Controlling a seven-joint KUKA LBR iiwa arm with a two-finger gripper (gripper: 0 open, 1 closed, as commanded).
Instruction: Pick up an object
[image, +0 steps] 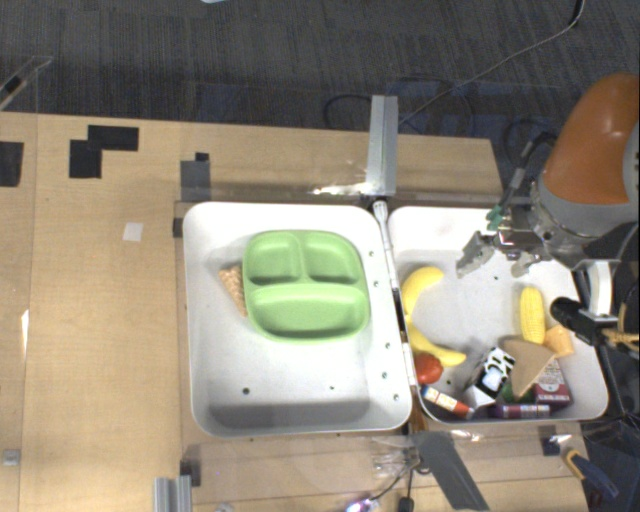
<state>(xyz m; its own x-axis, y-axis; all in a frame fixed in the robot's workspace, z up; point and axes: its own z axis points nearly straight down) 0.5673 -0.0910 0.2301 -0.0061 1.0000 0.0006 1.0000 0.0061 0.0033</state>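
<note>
My gripper (497, 261) hangs over the upper middle of the right bin (440, 225), open, with nothing between its fingers. Below it and to the left lies a yellow banana (419, 286). An ear of corn (532, 312) lies to the gripper's lower right. Along the bin's front sit a red tomato (428, 370), a red-tipped marker (448, 402), a black-and-white item (492, 375), a brown wedge-shaped pack (537, 366) and an orange cheese piece (559, 342). The gripper touches none of them.
The left bin (290, 400) holds a green divided plate (303, 285) with a brown grainy piece (232, 288) sticking out from under its left edge. A metal post (383, 150) stands behind the divide between the bins. The arm's grey and orange body (595, 160) overhangs the right bin's far right corner.
</note>
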